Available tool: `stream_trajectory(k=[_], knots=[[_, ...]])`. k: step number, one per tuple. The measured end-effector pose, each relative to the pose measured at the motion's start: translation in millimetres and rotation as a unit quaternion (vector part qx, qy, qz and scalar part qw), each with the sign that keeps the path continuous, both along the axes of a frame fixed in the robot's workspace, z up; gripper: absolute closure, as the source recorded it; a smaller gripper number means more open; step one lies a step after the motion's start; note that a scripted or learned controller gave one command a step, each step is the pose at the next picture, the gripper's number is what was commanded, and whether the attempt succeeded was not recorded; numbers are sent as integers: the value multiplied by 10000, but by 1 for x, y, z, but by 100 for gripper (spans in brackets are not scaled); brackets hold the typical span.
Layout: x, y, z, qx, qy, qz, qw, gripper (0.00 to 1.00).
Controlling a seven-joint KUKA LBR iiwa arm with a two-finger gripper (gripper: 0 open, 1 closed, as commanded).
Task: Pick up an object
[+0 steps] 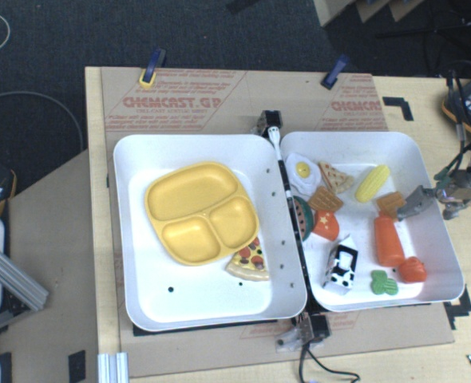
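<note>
Crowding the right bin's (427, 162) lower half, a toy cow (342, 266), broccoli (384, 283) and carrot (389, 240) are risking a multi-object snag as the gripper (417, 203), its state unreadable, is hanging at mid-right.

You are looking at a small part of your robot at the right edge of the camera view. The gripper (417, 202) is a dull grey metal piece with a tapered, angular shape. Behind it sits a grey block (457, 191) with lighter and darker patches. Thin dark cables (461, 146) loop up from it. An orange band (459, 110) with a dark rim curves above.
</note>
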State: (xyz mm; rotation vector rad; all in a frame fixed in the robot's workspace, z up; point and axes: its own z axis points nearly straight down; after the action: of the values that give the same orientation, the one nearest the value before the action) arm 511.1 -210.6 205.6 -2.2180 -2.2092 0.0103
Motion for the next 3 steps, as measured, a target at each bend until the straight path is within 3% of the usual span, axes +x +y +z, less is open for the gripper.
stream_trajectory(k=[1, 3], knots=[[3, 0, 7, -19, -65, 20, 10000, 0], [1, 13, -91, 0, -32, 17, 10000, 0]])
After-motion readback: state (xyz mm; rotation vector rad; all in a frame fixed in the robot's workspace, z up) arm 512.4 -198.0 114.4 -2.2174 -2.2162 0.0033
